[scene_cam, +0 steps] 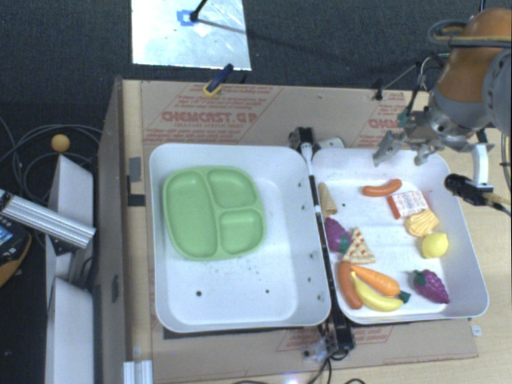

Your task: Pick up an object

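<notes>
The scene is evenly and fairly brightly lit from above. Strong glare is seen on the square silvery sheet [190, 22] lying on the dark floor. The two shallow white plastic bins [280, 214] appear slightly washed out. Shadows are soft and faint. Fine detail is blurred throughout by low resolution.

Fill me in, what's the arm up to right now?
The arm's hand hovers over the back edge of the right bin, fingers spread and holding nothing. Toy food lies in that bin: a sausage, a lemon, a carrot, a banana and purple grapes. The left bin holds a green divided tray. Nothing picked yet.
</notes>
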`<state>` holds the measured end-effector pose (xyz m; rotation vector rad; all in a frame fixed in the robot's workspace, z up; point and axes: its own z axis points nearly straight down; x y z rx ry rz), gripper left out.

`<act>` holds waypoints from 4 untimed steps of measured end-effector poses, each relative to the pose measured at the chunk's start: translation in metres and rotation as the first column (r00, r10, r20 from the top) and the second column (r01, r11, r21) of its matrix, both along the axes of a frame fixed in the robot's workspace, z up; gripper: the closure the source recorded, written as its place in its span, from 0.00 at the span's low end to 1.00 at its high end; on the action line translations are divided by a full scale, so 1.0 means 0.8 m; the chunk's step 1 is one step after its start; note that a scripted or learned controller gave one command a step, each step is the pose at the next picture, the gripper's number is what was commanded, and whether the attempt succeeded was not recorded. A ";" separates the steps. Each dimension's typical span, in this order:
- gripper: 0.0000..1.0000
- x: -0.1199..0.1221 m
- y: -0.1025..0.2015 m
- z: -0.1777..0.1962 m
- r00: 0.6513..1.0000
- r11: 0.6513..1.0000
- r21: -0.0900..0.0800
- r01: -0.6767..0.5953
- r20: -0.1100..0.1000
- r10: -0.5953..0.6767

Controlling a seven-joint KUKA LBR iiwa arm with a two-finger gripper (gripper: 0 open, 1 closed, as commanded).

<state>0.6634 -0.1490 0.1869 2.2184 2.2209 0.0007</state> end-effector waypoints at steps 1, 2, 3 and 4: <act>0.00 -0.001 -0.030 -0.104 1.000 1.000 0.000 -0.001 0.002 0.001; 0.00 0.007 -0.029 -0.127 1.000 1.000 0.000 -0.003 0.001 0.003; 1.00 0.009 -0.029 -0.113 1.000 1.000 -0.001 -0.006 0.005 0.006; 1.00 -0.058 0.031 -0.056 1.000 1.000 0.001 -0.003 0.002 0.003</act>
